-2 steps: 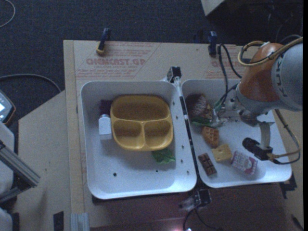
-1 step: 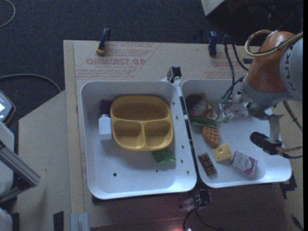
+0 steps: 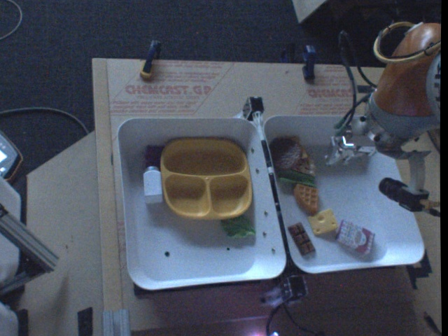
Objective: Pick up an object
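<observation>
The right bin (image 3: 413, 238) holds the candidates: a waffle (image 3: 306, 197), a cheese wedge (image 3: 323, 222), a chocolate bar (image 3: 302, 239), a small pink carton (image 3: 355, 238) and a dark bun-like item (image 3: 290, 154) near the divider. The gripper (image 3: 344, 150) hangs over that bin's upper middle, apart from all of them; whether it is spread or closed cannot be told, and nothing is seen in it. A good try would centre over one well-separated piece, likely the cheese or carton, then descend straight. The left bin (image 3: 133, 208) holds a yellow divided tray (image 3: 206, 177), a white bottle (image 3: 152, 184) and a green leaf (image 3: 239, 227).
</observation>
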